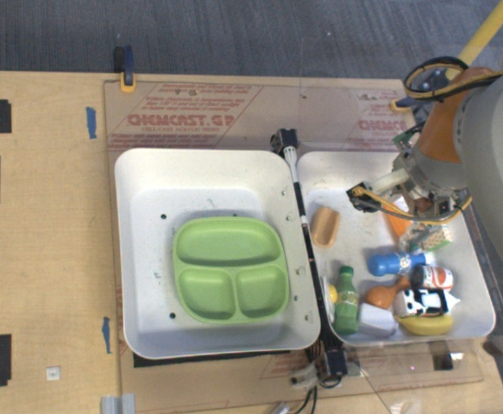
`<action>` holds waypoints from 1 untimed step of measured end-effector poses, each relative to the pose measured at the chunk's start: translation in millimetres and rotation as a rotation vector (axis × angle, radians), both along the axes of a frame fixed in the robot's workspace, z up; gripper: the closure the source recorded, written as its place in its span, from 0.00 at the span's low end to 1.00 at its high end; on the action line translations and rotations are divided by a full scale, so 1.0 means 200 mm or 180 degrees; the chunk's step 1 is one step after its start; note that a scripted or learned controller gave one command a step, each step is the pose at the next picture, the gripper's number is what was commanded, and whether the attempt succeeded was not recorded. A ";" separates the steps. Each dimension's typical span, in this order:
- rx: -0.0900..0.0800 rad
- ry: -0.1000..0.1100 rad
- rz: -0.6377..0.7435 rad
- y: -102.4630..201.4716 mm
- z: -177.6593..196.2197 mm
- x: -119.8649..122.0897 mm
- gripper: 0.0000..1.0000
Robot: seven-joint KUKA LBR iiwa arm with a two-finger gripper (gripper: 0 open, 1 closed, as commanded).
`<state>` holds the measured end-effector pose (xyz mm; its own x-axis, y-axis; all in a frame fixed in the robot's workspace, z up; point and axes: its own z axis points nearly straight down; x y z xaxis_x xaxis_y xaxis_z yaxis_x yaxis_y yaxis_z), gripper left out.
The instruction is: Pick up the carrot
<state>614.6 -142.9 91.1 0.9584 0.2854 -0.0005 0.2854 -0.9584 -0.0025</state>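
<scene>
1. The hand (413, 198) hangs low over the upper right part of the right bin (337, 166), at the end of the grey arm (484, 136) with its orange band. Wrist hardware and cabling cover its tips, so I cannot tell how it is set.

2. The carrot (397, 224) appears to be the orange piece lying just under and beside the hand, mostly hidden by it; only a short orange stretch shows. It is probably a toy: light, stiff, smooth and somewhat slippery, not fragile. Its taper means a pinch across the thick middle should hold better than one near the tip, which would likely squirt out.

3. Just below the carrot lies a blue bottle (395, 261), close enough to crowd a grasp from that side. Further down sit a black-and-white cow toy (424, 301), a banana (424, 324), another rounded orange item (380, 297) and a green bottle (345, 300). A tan bread roll (324, 226) lies apart to the left.

4. The left bin (139, 179) holds a green divided plate (230, 268).

5. On the tabletop, the clear sheet (191, 110) behind the bins carries red printing that reads roughly "CHEMCAST", repeated at the right; the smaller lines are too fine to read. Labels on the bottles are illegible.
</scene>
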 end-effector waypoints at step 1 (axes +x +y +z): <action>-0.0001 -0.0022 -0.0082 0.00 -0.01 -0.25 0.00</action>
